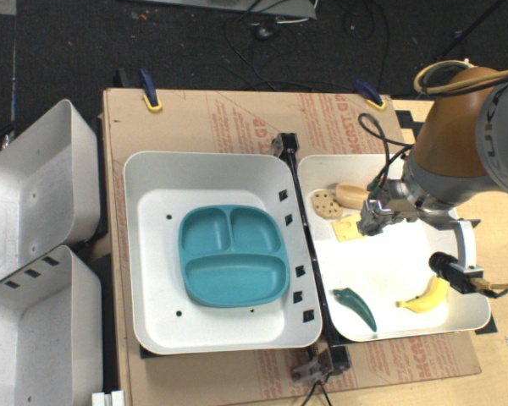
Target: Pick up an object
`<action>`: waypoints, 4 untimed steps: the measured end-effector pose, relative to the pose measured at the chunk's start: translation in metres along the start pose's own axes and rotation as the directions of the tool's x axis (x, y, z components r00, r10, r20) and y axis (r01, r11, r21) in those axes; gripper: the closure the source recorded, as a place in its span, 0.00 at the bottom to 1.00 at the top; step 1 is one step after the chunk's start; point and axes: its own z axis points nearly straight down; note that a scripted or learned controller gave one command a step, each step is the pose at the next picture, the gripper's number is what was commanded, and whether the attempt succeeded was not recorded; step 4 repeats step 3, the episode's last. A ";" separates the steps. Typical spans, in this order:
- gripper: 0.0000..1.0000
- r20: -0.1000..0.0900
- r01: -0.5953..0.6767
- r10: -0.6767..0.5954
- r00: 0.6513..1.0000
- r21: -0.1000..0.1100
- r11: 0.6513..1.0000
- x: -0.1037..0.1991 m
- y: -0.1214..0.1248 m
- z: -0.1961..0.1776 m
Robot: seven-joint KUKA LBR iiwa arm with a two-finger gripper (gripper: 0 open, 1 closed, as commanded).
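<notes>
Camera view: arm enters from 3 o'clock, gripper low in right bin, toward its 10 o'clock corner. Claw state: cannot tell from this angle. Yellow cheese wedge just beside tip at 8 o'clock; holed cracker and tan bread roll near, 10–11 o'clock. Banana and green pepper well apart, bin's 5–6 o'clock. Teal divided plate in left bin. Judgement: nothing lifted yet; grasp and lift remain.

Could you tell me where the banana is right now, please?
The banana lies in the right bin, near its lower right corner, to the right of the green pepper.
</notes>
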 end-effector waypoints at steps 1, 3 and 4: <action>1.00 -0.001 0.001 -0.001 1.000 -0.001 1.000 0.049 0.024 0.003; 1.00 -0.001 -0.001 0.001 1.000 0.000 1.000 0.142 0.053 -0.015; 1.00 -0.001 -0.001 0.001 1.000 0.000 1.000 0.142 0.053 -0.015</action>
